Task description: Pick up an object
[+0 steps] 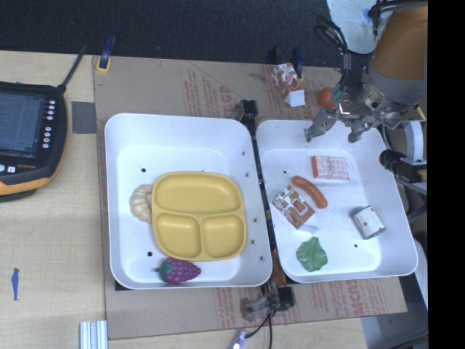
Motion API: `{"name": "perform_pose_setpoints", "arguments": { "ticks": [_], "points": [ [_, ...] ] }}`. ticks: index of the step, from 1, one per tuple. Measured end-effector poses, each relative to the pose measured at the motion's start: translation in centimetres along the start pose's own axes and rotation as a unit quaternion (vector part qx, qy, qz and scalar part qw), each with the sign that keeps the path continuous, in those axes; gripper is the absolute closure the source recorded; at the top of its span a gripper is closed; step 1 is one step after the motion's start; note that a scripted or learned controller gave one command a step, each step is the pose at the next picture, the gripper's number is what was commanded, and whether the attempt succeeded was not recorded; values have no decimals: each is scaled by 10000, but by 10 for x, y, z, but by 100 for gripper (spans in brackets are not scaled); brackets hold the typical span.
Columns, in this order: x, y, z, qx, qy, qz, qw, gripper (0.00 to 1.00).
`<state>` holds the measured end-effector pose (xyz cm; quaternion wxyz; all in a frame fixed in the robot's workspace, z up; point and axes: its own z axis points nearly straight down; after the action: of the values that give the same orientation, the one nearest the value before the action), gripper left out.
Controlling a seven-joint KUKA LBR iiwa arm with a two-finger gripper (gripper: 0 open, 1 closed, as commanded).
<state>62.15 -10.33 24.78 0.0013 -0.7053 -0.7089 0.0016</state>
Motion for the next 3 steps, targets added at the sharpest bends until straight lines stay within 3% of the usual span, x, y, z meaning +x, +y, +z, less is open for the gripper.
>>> {"name": "perform_pose_setpoints", "arguments": {
  "ticks": [1, 2, 3],
  "points": [
    [-23, 10, 153, -27, -9, -6, 10000, 0],
    [-69, 38, 152, -48, -7, 8, 10000, 0],
    [-29, 0, 152, -49, -25, -6, 10000, 0]
  ]
}}
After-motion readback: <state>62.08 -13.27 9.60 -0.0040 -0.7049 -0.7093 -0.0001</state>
